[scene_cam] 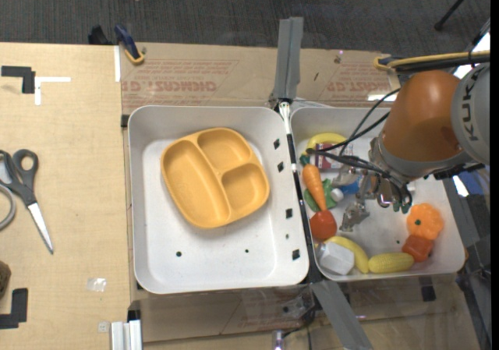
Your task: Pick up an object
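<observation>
- Nearest the camera, along the front edge of the right bin, lies a row of toy food: a banana with a white piece against it at the front left corner, a corn cob to its right, and a small orange-red block towards the front right corner.
- Just behind these, a red tomato sits by the left wall and an orange pumpkin-like toy by the right wall, leaving a patch of bare bin floor between them.
- The tool hangs over that bare patch, its metal fingers pointing down near the tomato. Nothing is seen between them, and how far apart they stand cannot be told from this slant.
- Further back along the left wall lies a carrot with green leaves, and a yellow toy rests near the back left corner. Any of these could serve as the object to pick; the tomato and carrot lie closest to the tool.
- The arm leans in from the right over the bin's back half, probably so the wrist can drop straight down on the toys.
- In the left bin, a divided yellow plate lies towards the back, well apart from the tool.
- On the surface at the far left lie scissors.
</observation>
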`<action>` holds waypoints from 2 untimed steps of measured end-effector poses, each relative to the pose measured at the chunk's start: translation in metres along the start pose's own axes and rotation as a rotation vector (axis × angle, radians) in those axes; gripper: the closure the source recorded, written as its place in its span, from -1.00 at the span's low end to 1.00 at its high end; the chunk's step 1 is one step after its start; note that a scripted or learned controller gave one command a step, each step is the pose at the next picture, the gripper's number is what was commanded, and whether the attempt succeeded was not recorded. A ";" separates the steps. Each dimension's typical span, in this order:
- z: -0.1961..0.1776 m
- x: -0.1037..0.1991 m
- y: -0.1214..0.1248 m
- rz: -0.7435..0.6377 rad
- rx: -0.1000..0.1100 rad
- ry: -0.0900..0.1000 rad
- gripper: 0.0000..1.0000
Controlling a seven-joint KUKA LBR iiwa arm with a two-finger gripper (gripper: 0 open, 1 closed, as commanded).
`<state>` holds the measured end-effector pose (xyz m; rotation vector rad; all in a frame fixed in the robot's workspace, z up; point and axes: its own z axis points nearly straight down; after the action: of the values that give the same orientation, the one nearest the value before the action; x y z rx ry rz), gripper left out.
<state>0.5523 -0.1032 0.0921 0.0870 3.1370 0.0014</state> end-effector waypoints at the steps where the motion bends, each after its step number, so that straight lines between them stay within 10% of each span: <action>1: -0.001 -0.051 0.012 -0.091 0.001 -0.002 -1.00; 2: -0.001 -0.073 -0.029 -0.086 0.001 0.011 -1.00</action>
<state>0.6231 -0.1359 0.0932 -0.0487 3.1486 0.0000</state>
